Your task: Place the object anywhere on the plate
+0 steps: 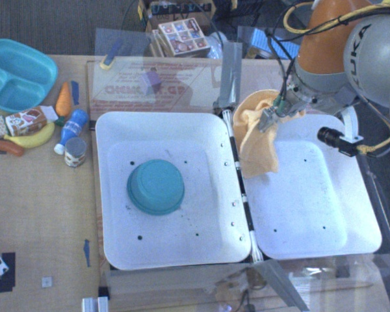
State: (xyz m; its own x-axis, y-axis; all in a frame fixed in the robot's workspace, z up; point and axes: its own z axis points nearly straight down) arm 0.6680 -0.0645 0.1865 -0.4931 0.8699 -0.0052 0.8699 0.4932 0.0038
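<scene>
Hand point(271, 119) half buried in hanging yellow cloth point(257, 142), fingertips hidden.

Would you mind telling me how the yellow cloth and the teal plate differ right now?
The yellow cloth is soft and crumpled; the teal plate is round and rigid. The cloth hangs at the gripper over the right bin's left edge; the plate lies in the left bin.

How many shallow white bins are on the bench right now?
2. The left white bin holds a round teal plate; the right white bin sits against it, with a yellow cloth hanging over its upper-left corner.
</scene>
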